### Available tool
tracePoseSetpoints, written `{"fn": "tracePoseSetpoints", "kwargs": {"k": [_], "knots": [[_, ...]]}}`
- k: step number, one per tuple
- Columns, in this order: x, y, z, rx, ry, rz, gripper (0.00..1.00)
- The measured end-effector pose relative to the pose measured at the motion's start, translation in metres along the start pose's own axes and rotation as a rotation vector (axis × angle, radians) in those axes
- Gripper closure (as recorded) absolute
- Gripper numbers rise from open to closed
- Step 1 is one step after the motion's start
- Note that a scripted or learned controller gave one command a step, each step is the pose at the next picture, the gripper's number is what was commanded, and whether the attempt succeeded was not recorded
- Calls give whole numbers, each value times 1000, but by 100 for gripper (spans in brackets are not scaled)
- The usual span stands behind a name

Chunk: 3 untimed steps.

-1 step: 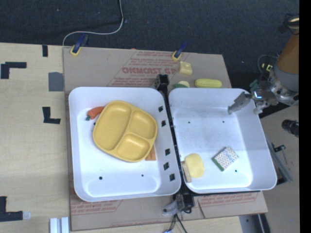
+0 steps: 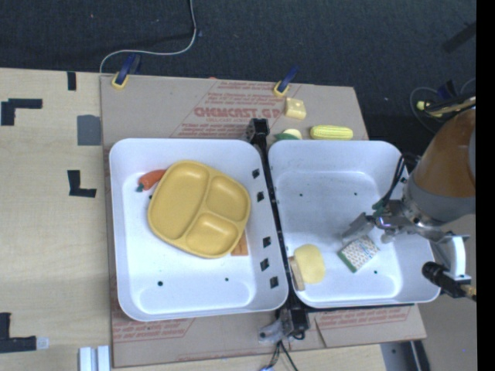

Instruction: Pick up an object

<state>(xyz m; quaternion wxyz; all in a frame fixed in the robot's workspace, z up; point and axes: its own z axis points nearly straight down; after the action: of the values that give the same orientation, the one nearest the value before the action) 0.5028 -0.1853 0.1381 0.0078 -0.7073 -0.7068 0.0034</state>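
White bins sit side by side on a cardboard sheet [image 2: 232,107] laid over the tabletop [image 2: 46,207]. In the left bin [image 2: 128,284] lies a yellow divided plate [image 2: 199,208], tilted across the middle, with an orange item [image 2: 151,178] poking out from under its upper left edge and another orange sliver at its lower right.

In the right bin [image 2: 332,161], a pale yellow block [image 2: 309,264] rests near the lower left corner, close to the divider. A small patterned packet [image 2: 359,253], green-edged with a speckled face, lies near the lower right, just below the end effector [image 2: 374,224]. The arm [image 2: 448,168] reaches in over the right rim, and its metal fingers [image 2: 357,226] point left, low over the bin floor; whether they are apart or together I cannot tell. Nothing is visibly between them, and the packet lies just beside them.

Beyond the bins, on the cardboard, sit a yellow cube [image 2: 295,108], a yellow corn cob [image 2: 331,133] and a small greenish piece [image 2: 289,134].
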Motion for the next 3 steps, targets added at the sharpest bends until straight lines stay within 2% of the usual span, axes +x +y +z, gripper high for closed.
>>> {"fn": "tracePoseSetpoints", "kwargs": {"k": [1, 2, 3], "knots": [[28, -14, 48, -36, -24, 4, 0], [34, -11, 35, -37, -11, -2, 100], [10, -19, -37, -21, -9, 0, 100]]}}
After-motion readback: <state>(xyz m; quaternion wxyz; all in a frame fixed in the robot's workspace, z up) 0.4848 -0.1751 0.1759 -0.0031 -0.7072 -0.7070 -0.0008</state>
